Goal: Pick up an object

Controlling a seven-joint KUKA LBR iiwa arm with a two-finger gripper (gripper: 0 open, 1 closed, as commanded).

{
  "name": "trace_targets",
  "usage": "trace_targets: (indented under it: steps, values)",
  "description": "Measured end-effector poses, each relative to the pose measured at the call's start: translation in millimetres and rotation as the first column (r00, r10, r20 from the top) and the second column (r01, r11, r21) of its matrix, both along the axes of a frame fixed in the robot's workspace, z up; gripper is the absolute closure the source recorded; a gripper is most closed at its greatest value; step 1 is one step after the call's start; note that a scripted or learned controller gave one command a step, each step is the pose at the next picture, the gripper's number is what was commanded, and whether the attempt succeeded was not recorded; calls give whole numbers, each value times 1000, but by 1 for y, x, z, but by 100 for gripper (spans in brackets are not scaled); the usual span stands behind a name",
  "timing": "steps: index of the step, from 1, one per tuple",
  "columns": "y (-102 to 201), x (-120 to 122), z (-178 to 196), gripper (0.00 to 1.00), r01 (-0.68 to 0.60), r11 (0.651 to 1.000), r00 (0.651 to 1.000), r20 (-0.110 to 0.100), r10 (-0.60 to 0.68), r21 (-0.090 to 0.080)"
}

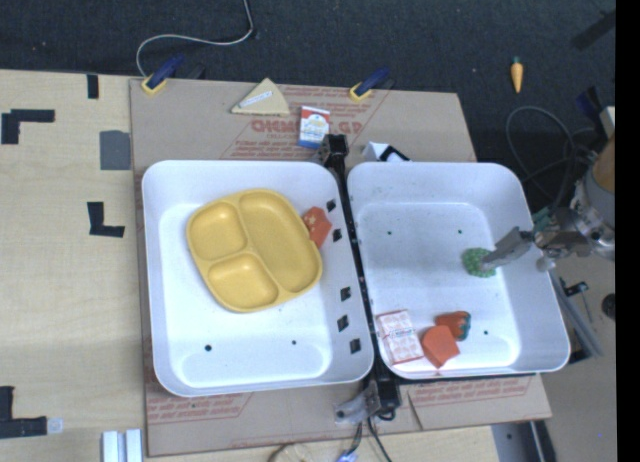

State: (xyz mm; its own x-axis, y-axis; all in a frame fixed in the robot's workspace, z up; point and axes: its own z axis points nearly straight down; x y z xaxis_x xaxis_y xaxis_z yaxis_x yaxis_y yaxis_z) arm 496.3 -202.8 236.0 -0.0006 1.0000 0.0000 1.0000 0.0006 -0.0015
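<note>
Nearest the camera, along the front edge of the right bin [540, 350], lie a small white printed packet [397, 336], an orange block [440, 346] and, touching it, a red piece [454, 323] with a dark spot. Any of these is an easy alternative target, yet none sits under the tool.

Further in, at the right wall of that bin, the gripper [500, 252] reaches over the rim, its grey tip right against a small green object [477, 262]. How wide the pincer stands, and whether it has hold of the green thing, I cannot tell; the blur hides it. The green object looks soft-edged, rounded and knobbly, mid-green, resting on the bin floor close to the wall.

The risk, as I judge it: so near the wall, a finger could catch the rim or nudge the piece aside, and a rounded lump may squirt out of a closing grasp.

Beyond, the left bin [165, 250] holds a yellow divided plate [253, 248] with a small orange-red item [317, 223] beside it.
</note>
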Motion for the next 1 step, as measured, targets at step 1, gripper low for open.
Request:
trace_targets:
  steps: [1]
  values:
    - [-20,29,-139,0,0,1000,1000,-1,0,1]
